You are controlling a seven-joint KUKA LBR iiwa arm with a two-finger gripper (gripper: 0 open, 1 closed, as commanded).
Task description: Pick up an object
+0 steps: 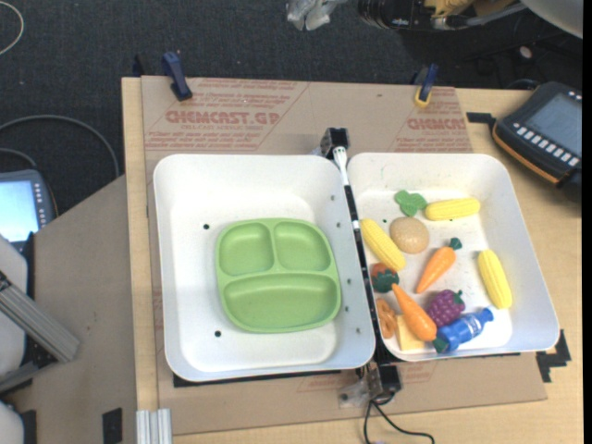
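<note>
- Green came first: a three-compartment green plate (277,311) lay flat in the middle of the left bin (185,211), nothing on it.
- White bins sat side by side on a cardboard sheet (231,109), and the right bin (523,248) carried all the toy food.
- At 12 o'clock in that bin, a small green vegetable (409,202) touched a yellow corn cob (451,209) lying crosswise just to its 3 o'clock.
- Just below them sat a beige potato (409,235), with a second corn cob (382,244) slanting at its 9 o'clock, close to the bin's inner wall.
- At the centre, an orange carrot (437,268) pointed its green top toward 1 o'clock.
- Over at 3 o'clock, a third corn cob (495,278) lay well apart from the cluster, near the outer wall.
- Down at 6 o'clock things crowded: another carrot (413,313), purple grapes (446,305) touching it, and a blue bottle (467,329) lying on its side against the grapes.
- The gripper (313,3) hung at 12 o'clock of the whole scene, off the bench and well apart from both bins, blurred; whether it was spread or pressed together could not be told, and nothing was seen in it.
- Blue clamps (176,74) pinned the cardboard's far edge.
</note>
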